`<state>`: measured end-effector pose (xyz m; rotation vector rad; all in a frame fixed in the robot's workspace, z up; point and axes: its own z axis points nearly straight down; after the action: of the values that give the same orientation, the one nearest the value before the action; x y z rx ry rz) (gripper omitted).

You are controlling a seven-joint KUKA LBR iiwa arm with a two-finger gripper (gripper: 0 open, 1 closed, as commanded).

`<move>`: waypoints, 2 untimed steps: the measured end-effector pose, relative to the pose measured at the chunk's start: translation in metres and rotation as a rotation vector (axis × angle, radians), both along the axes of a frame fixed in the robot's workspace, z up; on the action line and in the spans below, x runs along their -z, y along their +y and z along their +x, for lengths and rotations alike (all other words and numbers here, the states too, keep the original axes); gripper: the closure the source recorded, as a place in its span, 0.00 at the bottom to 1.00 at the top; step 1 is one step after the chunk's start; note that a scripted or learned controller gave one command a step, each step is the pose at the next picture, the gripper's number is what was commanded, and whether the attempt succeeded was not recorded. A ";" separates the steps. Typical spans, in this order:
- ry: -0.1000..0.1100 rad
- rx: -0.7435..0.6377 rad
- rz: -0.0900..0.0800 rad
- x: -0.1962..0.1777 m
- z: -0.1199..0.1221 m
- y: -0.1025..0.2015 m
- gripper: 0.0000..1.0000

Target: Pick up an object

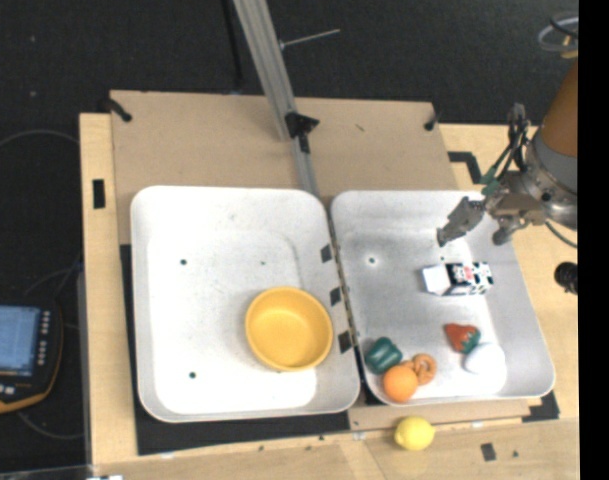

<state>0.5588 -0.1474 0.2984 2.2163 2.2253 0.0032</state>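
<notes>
Bowl (289,328), yellow, sits in the left bin (184,238), well left of the fingers. Green piece (382,352), orange fruit (400,382) and red piece (461,335) lie below them in the right bin (384,228). Lemon (414,433) rests outside on the bench (204,138). White carton (456,278) lies just below the gripper (479,222), untouched; fingers apart, holding nothing.

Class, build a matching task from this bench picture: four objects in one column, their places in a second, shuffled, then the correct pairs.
Things:
1. yellow bowl
2. lemon
3. black-and-white box
4. orange

Places:
A. on the bench in front of the bins
B. near edge of the right bin
C. in the left bin
D. middle of the right bin, below the gripper

Pairs: 1-C, 2-A, 3-D, 4-B
</notes>
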 end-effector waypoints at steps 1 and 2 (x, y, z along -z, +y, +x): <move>-0.001 0.001 0.000 0.000 0.000 0.000 0.00; 0.005 0.005 -0.003 0.048 -0.007 -0.008 0.00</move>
<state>0.5515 -0.1552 0.2503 2.2227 2.2200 -0.0056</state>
